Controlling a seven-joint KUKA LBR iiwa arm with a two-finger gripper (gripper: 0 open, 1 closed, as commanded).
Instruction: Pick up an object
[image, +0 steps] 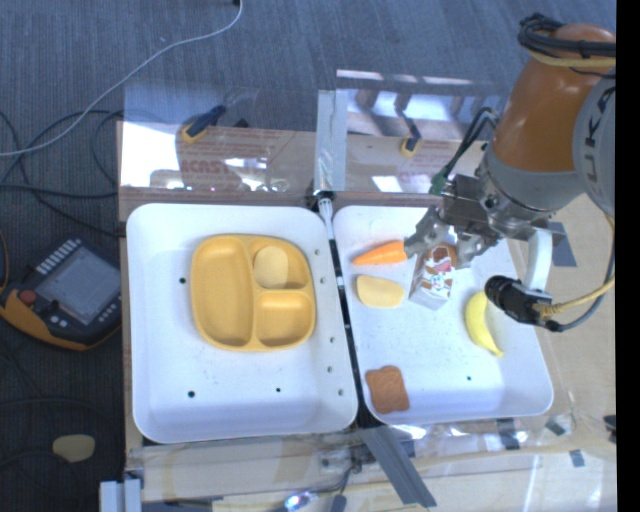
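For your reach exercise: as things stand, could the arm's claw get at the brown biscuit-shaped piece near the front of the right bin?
Probably yes: the brown biscuit-shaped piece lies alone on the right bin's floor, nothing over or against it.

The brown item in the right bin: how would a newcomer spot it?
Find the right bin. Along its near edge, at the left, lies the brown cookie, apart from everything else. It is the only brown, roughly square piece there.

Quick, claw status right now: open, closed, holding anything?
Claw: sits right above the small carton in the right bin; open or closed, and whether it grips the carton, cannot be told.
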